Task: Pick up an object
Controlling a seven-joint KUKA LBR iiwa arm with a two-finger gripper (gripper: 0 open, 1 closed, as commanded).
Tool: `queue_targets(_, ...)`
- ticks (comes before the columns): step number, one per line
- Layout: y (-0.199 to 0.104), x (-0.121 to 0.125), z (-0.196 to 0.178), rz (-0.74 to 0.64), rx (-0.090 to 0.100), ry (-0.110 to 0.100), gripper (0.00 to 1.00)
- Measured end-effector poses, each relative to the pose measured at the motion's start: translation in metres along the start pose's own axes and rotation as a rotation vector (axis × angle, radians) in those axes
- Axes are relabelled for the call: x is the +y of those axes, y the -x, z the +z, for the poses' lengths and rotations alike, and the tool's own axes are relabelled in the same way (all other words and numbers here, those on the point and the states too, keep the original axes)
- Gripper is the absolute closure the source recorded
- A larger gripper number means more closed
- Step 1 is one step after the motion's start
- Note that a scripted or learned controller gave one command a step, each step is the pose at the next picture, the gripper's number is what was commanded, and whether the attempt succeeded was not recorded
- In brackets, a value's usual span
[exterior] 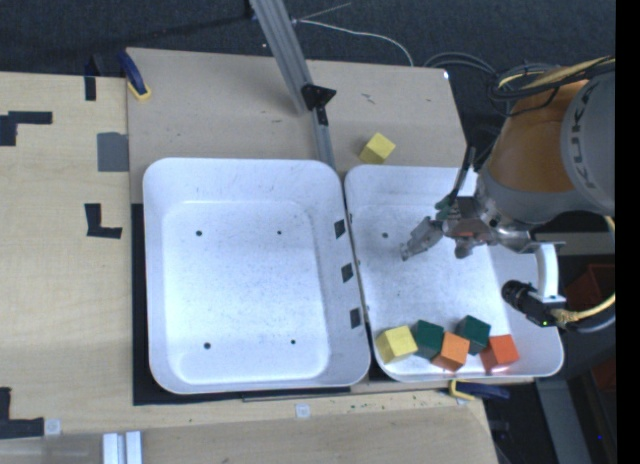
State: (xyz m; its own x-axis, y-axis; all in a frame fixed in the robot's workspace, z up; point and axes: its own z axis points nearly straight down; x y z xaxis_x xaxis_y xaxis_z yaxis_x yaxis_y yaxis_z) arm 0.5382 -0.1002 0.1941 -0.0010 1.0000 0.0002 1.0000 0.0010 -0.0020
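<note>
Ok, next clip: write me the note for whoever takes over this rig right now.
Claw: over the bare middle of the right bin, nothing visible between its fingers; open or shut is unclear.
Things: five blocks clustered at the right bin's near edge: yellow block, two green blocks, two orange blocks. A second yellow block lies on the bench beyond the bins.
Done: nothing picked up.
Left: reach a block, grip it and lift.
</note>
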Motion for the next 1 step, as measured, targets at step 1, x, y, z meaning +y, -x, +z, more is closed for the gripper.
queue_targets(1, -0.0098, 0.0626, 0.0161, -0.003, 0.0, 0.002, 0.0)
